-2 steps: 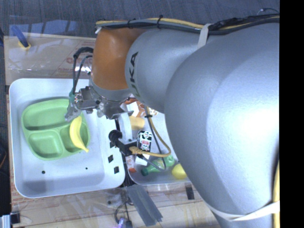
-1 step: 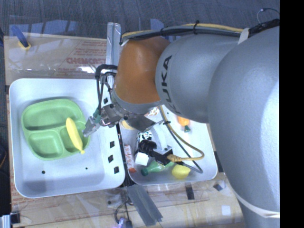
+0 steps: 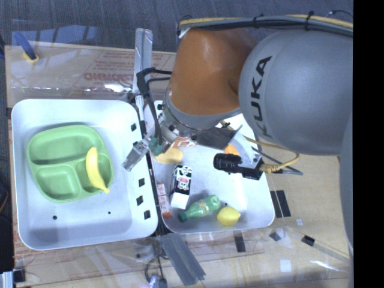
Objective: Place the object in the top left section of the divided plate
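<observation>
A green divided plate [image 3: 60, 161] lies in the left bin [image 3: 36, 227]. A yellow banana [image 3: 95, 169] rests along the plate's right side, over its right compartment, with its lower tip near the rim. My gripper [image 3: 148, 147] hangs over the wall between the two bins, at the left edge of the right bin [image 3: 258, 215], below the orange wrist band. A pale yellow object [image 3: 172, 156] lies just right of the gripper, partly hidden by it. I cannot tell whether the two touch.
In the right bin lie a black-and-white cow-print carton [image 3: 181, 185], a green bottle [image 3: 201, 208] and a lemon [image 3: 228, 216] near the front wall. A black cylinder [image 3: 237, 164] on the arm juts over that bin. The big grey arm covers the bin's back half.
</observation>
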Robot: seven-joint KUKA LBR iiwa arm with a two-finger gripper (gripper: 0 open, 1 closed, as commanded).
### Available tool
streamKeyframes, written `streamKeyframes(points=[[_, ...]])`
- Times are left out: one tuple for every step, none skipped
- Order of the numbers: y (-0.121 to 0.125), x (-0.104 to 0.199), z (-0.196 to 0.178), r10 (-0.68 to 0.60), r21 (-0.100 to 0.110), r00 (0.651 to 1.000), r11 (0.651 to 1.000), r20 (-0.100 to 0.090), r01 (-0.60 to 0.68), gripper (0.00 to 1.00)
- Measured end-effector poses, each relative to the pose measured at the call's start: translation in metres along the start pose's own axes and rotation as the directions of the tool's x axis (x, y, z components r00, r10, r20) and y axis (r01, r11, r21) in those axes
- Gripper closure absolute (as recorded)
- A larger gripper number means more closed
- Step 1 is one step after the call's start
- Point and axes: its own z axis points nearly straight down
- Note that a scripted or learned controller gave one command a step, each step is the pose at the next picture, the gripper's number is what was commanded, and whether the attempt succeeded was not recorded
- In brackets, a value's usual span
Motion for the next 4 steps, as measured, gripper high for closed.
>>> streamKeyframes(points=[[-0.0002, -0.0002, 0.0001, 0.000, 0.000, 1.000, 1.000, 0.000, 0.000, 0.00], [-0.0002, -0.0002, 0.0001, 0.000, 0.000, 1.000, 1.000, 0.000, 0.000, 0.00], [-0.0002, -0.0002, 0.0001, 0.000, 0.000, 1.000, 1.000, 0.000, 0.000, 0.00], [-0.0002, -0.0001, 0.0001, 0.000, 0.000, 1.000, 1.000, 0.000, 0.000, 0.00]])
